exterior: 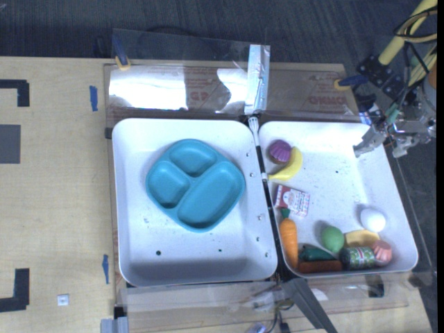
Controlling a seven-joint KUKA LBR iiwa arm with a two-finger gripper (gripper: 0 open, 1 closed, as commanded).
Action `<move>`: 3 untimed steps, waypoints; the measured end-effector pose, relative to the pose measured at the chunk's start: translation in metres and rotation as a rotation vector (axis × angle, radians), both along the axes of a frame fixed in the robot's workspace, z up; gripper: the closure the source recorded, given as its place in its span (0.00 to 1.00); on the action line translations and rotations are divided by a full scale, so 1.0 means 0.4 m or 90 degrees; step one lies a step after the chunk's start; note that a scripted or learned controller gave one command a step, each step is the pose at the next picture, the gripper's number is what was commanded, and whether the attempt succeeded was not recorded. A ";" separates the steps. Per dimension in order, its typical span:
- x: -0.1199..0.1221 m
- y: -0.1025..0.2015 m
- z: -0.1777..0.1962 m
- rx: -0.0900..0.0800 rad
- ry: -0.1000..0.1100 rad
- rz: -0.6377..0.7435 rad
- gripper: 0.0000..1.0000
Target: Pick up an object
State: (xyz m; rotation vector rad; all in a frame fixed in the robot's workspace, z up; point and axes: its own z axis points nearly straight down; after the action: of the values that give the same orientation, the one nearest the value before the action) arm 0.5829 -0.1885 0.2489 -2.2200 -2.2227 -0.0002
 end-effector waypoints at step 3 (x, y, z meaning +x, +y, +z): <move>0.214 0.231 -0.172 -0.001 -0.004 -0.045 0.00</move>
State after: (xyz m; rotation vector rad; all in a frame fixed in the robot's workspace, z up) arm 0.6685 -0.0962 0.1801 -2.3012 -2.1470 -0.0065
